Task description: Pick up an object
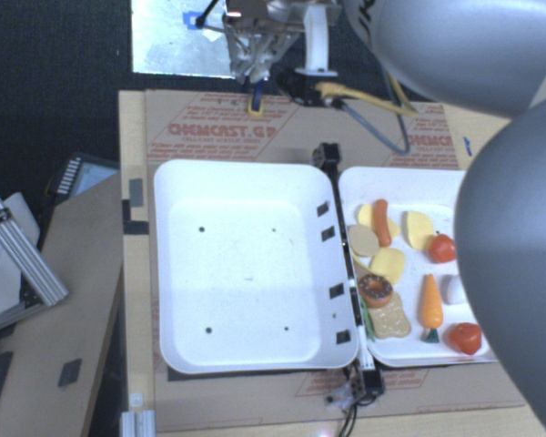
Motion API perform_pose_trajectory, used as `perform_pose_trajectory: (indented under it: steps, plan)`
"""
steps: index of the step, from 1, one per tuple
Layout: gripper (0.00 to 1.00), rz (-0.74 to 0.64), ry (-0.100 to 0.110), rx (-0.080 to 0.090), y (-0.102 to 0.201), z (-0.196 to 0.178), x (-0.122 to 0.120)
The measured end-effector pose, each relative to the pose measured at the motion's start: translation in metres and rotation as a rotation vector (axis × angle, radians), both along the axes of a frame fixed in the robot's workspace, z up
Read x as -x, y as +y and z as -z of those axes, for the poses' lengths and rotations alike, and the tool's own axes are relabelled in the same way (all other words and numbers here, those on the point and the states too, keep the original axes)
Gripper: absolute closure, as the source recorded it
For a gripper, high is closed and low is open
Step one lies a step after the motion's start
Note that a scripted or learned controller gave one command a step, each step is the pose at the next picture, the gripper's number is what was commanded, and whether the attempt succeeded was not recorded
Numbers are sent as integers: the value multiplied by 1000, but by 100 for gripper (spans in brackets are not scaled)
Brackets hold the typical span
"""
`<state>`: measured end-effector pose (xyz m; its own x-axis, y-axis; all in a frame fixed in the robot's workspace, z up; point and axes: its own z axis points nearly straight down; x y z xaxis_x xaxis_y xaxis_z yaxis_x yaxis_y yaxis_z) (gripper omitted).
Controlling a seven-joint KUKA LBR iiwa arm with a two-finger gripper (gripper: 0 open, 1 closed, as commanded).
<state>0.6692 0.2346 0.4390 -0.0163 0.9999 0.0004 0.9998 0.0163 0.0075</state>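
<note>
My gripper (255,78) hangs high over the cardboard behind the left bin (168,244), far from the right bin (409,357). Its fingers (246,57) meet at the tips and look shut. A small yellow and blue piece (255,104) shows just under the tips; I cannot tell whether it is held or lies on the cardboard. The right bin holds several toy foods: a sausage (379,217), a yellow wedge (417,228), a tomato (442,248), a carrot (429,300), a brown doughnut (375,287) and a tan cracker (389,320). The arm hides that bin's right part.
Black clips (329,209) line the seam between the two bins. A yellow and a blue-grey cable (373,107) trail from the wrist across the cardboard. A metal rail (18,253) and a dark device (73,176) lie at the left, off the bench.
</note>
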Motion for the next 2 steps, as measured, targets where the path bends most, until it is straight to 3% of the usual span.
perform_pose_trajectory:
  steps: [2]
  plan:
    - [100,10,4,0,0,-28,1]
